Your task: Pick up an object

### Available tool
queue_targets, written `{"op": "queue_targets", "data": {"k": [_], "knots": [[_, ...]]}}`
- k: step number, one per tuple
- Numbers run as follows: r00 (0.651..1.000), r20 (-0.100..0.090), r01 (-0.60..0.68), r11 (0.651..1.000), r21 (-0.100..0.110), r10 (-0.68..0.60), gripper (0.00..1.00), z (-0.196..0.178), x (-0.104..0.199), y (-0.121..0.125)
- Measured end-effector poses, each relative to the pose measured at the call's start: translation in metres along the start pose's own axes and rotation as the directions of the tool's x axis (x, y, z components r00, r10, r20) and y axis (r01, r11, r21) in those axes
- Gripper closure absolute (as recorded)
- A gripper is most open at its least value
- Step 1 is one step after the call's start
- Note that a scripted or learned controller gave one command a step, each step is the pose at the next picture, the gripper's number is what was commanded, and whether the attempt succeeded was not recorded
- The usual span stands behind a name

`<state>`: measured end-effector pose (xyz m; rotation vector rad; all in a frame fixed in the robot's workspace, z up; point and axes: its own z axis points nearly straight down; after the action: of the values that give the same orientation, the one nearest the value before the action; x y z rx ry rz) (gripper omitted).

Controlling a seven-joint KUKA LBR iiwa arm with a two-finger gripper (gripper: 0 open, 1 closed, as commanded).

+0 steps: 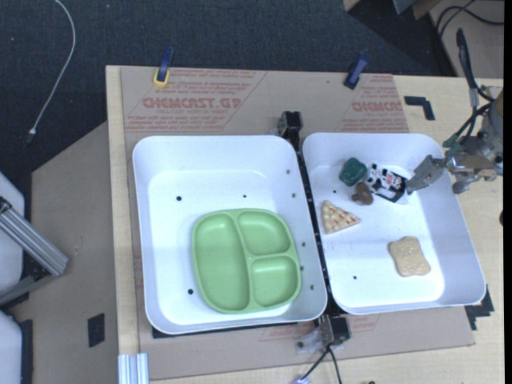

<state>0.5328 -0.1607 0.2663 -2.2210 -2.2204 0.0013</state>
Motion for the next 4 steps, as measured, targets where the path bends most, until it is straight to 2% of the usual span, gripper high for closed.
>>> {"op": "queue_targets", "data": {"k": [1,2,3,4], "knots": [[1.0,0.0,0.0,1.0,-0.001,0.0,0.0,0.0,0.0,0.0],[1.0,0.0,0.0,1.0,0.0,0.0,0.0,0.047,-0.006,-0.007],[1.0,-0.002,0.001,1.0,0.005,-0.001,0.0,0.1,0.003,-0.002],[1.0,-0.002,0.0,1.0,0.007,0.0,0.0,0.164,0.002,-0.004]]}}
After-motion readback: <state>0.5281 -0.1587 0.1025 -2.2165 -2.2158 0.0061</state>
